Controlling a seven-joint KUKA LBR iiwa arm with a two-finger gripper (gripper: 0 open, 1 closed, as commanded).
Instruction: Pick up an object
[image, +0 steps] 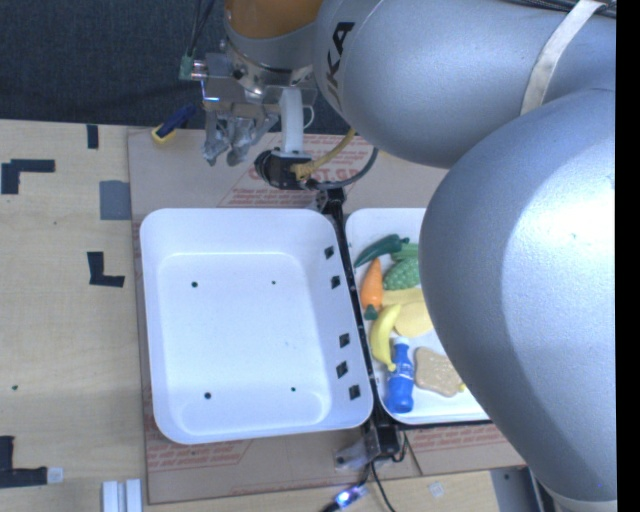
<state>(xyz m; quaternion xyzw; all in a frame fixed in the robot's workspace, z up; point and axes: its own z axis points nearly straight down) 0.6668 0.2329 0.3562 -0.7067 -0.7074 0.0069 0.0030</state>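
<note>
The right bin (384, 215) holds a pile of toy food: an orange carrot (371, 285), a green leafy piece (384, 247), a yellow banana (384, 336), a blue bottle (400, 380) and a tan biscuit-like piece (438, 371). My arm's grey body hides much of that bin. My gripper (228, 150) hangs high over the bench behind the left bin's back edge, far from the pile. It is open, with nothing between its fingers.
The left white bin (240, 320) lies below and in front of the gripper. A black divider with clips (345, 300) separates the two bins. A blue and yellow tool (175, 122) lies at the bench's back. A black cable coil (283, 168) hangs beside the gripper.
</note>
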